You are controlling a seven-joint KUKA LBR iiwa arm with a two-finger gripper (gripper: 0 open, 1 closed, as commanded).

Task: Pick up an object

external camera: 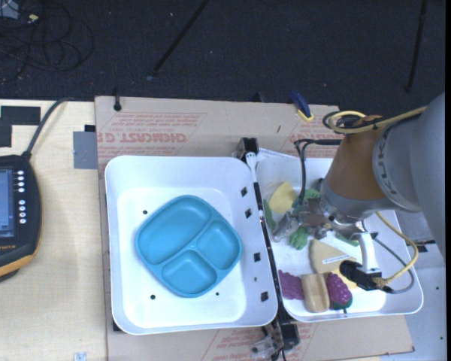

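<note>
1. The tool (292,222) is down in the right bin (406,303), in the pile by the divider. It sits right over a green item (299,236) with a yellow piece (282,197) just beside it. Can't tell how its jaws stand, the wrist and clutter hide that.
2. Other candidates sit in the same bin: a cream wedge (325,253), a tan block (314,292), and purple grapes (340,290) along the near edge.
3. The left bin (128,179) holds a blue divided plate (188,244), well apart from the action.
4. My take: commit to one piece, probably the green one, since it's right under the tool. Centre on it so the neighbours don't get pinched too.
5. Lift straight up, slowly. The pile is tight, so a sideways drag could knock things around or lose the grip.
</note>
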